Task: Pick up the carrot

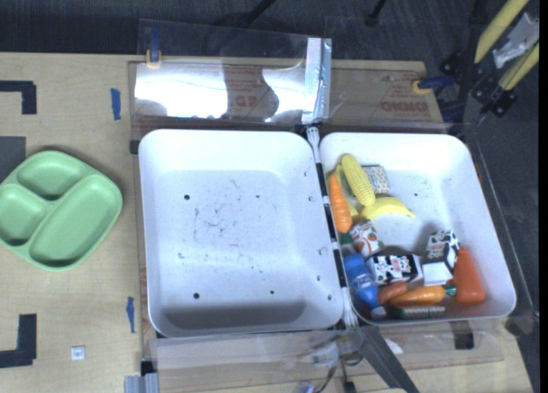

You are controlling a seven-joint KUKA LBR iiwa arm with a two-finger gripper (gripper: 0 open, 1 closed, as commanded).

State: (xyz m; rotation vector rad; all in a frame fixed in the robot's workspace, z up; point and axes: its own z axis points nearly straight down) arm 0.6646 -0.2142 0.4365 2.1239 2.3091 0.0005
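Camera view: carrot (340,203) lies in right bin (479,179), by left wall; pincer state can't tell.

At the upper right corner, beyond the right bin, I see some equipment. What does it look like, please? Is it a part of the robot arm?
A slanted yellow bar carries a pale grey block. Black clamps sit below it, with a blue clip beside them. I cannot tell whether any of this belongs to the arm.
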